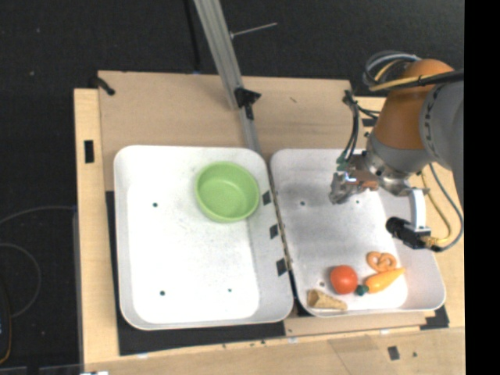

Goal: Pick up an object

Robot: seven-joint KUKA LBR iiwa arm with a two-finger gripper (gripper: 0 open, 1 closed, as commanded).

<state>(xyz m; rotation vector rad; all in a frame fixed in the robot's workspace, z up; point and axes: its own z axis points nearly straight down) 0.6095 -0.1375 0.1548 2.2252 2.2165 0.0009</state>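
My gripper (341, 191) hangs over the upper middle of the right bin (312, 225), its tips pointing down at bare bin floor. Nothing shows between them. A red tomato (343, 279), an orange carrot (383, 280), a small pretzel (381, 261) and a tan wedge of bread (326, 300) lie together in the right bin's near corner, well below the gripper. A green bowl (227, 192) sits in the upper right part of the left bin (156, 248).
A metal pole (223, 49) slants from the top of the view down to the gap between the bins. Cables (437, 225) loop off the arm's wrist at the right bin's right side. The wooden bench (172, 108) surrounds both bins.
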